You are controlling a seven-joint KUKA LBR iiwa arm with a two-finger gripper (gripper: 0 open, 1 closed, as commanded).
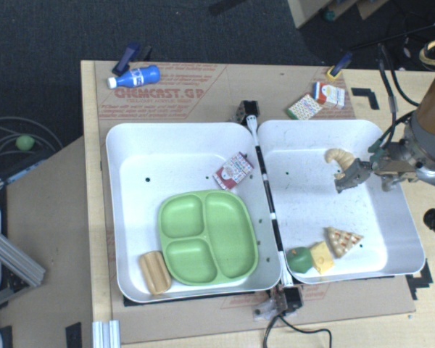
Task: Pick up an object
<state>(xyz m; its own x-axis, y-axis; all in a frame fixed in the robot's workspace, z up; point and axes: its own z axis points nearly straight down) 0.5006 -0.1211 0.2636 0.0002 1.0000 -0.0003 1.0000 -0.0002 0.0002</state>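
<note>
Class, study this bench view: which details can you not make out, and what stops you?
- Gripper, camera view: finger state, too small and dark.
- Arm: cut off by the right edge.
- Small packet in the left bin: print too small to read.
- Croissant: contact with gripper unclear.

Bright, even overhead light; soft shadows, slightly grainy, mild blur.

Dark blue-grey carpet at twelve and nine o'clock, pale wooden bench top at centre, coiled grey cables at nine, aluminium rail at eight.
</note>
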